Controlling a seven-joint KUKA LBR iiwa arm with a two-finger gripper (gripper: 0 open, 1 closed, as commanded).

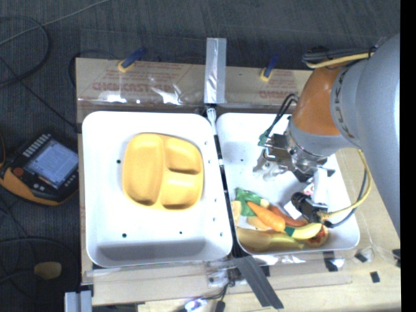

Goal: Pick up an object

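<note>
Nearest the camera, along the front wall of the right bin (224, 149), lies a heap of toy food: a carrot (267, 214) slanting across the middle, a green piece (245, 197) just behind its left end, a banana (305, 233) curving at the right, and a flat tan piece (260, 239) beneath them. All of them touch or overlap one another. Beside this heap, in the left bin (97, 239), a yellow divided tray (162, 170) rests flat near the centre, well apart from the bin's walls. Further back in the right bin, the gripper (281, 162) hangs low over bare white floor, behind the heap and apart from it; whether its fingers are spread or closed I cannot tell, and nothing shows between them. Above it the arm's orange band (314, 106) and grey body reach in from the right. Beyond the bins, blue and yellow clips (132, 59) sit on the worktop's (97, 83) far edge.
</note>
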